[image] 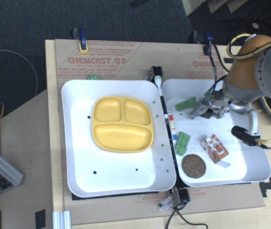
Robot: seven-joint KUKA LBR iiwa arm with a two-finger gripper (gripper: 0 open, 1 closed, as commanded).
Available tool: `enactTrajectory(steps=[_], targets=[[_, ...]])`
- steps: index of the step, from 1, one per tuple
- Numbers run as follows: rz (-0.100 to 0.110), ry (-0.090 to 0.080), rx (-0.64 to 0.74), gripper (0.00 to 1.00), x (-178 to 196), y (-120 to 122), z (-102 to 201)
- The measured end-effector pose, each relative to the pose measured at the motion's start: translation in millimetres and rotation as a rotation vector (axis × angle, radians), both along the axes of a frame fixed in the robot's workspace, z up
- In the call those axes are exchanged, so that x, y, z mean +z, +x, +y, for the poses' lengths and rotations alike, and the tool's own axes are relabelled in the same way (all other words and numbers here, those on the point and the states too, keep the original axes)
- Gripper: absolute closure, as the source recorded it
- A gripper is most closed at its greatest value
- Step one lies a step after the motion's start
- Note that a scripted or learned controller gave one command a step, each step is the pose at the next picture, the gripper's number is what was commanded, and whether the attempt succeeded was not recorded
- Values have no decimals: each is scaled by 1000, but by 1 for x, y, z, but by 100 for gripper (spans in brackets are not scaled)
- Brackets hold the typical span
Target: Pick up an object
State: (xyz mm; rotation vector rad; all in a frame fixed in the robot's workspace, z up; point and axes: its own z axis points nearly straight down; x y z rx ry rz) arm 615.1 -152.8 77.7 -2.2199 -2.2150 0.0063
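The right bin (250,168) holds a dark green block (186,103) at its back left and a lighter green piece (181,143) near the divider. A round brown disc (193,165) lies at the front, and a brown and white snack packet (214,149) sits beside it. My gripper (206,108) is low over the back of this bin, just right of the dark green block. The grey wrist and orange band (245,66) rise behind it. I see nothing lifted off the bin floor.
A yellow divided plate (123,124) lies in the left bin (78,142). A marker pen (169,121) rests along the divider between the bins. Black cables (250,137) trail from the wrist over the right bin's right side.
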Motion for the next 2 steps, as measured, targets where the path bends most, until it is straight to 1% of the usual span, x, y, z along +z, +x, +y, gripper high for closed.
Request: enactTrajectory(steps=[1,2], targets=[[-10,-2,1,100,18,2,0],[-16,1,12,100,113,8,99]])
